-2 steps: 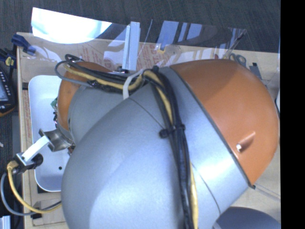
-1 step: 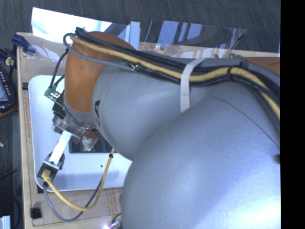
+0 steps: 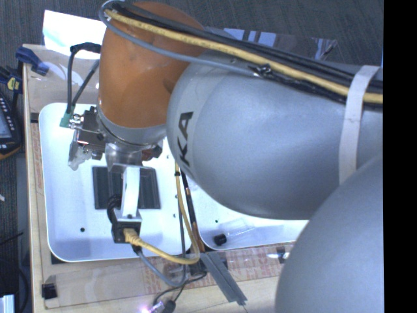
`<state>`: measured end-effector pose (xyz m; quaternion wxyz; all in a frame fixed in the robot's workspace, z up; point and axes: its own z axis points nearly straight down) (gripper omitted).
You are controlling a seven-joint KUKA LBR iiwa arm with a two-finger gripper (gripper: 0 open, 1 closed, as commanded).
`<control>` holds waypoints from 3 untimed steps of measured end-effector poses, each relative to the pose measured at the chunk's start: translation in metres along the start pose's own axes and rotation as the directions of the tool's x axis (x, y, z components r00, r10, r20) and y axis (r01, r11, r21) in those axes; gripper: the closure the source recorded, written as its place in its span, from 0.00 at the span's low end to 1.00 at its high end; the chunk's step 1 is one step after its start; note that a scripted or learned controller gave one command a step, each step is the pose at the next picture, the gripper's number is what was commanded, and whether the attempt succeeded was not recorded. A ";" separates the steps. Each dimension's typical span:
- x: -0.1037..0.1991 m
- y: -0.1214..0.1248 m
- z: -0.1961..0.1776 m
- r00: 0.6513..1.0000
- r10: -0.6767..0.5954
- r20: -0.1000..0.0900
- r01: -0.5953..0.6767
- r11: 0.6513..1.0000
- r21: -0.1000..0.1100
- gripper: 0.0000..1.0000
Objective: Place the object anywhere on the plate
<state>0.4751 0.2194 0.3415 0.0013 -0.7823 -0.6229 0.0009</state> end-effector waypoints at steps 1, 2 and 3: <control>-0.084 0.020 0.157 1.000 0.002 0.004 -0.002 1.000 0.004 1.00; -0.074 0.018 0.108 0.805 0.593 0.001 -0.593 0.805 0.000 1.00; -0.006 0.002 0.104 0.869 0.494 0.002 -0.494 0.869 0.000 1.00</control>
